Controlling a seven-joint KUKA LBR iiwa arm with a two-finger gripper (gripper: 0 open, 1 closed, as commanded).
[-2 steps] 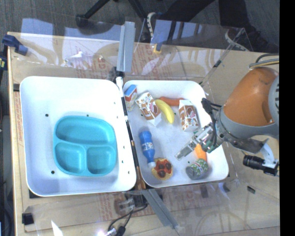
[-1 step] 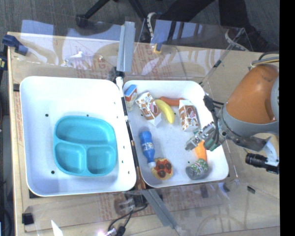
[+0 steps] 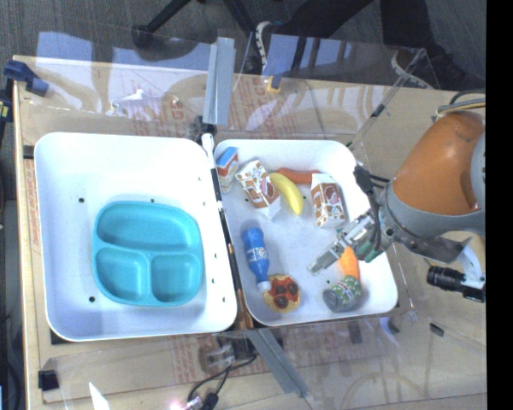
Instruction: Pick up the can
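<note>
can: on its side in right bin's near corner, long axis roughly along the front wall | gripper: just above-left of it, near, fingers spread, holding nothing | carrot: between the two

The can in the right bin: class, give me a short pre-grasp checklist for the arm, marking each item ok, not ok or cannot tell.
1. Can in view, near the right bin's front corner: ok.
2. Gripper above the right bin: ok.
3. Gripper directly over the can: not ok, it hangs above and behind it.
4. Nothing between the fingers: ok.
5. Room around the can: not ok, the carrot lies right against it.
6. Can upright or on its side: cannot tell.
</note>
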